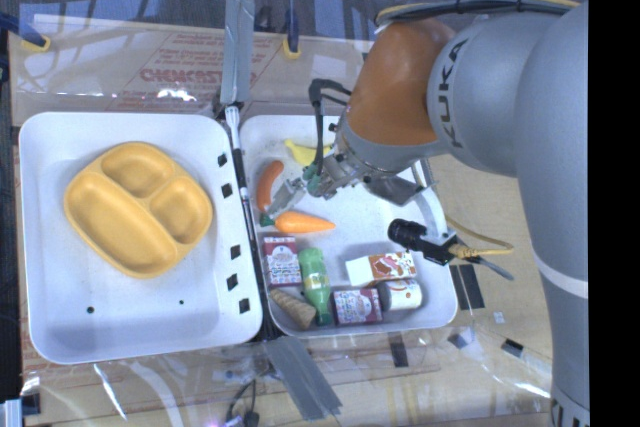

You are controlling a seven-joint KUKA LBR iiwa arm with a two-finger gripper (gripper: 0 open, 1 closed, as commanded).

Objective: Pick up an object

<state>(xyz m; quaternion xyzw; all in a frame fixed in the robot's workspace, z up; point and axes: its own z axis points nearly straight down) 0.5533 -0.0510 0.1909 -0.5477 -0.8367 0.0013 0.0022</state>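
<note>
The hand (305,183) is hovering low in the right bin (437,315), just above the orange carrot (304,223); I cannot tell whether it is gripping anything.

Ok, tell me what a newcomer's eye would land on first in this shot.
First, the big grey arm with its orange band, reaching in from the right over the right bin. Next, the yellow divided plate lying alone in the left bin. Then the clutter of toy food in the right bin, where the gripper sits low beside two carrots.
</note>
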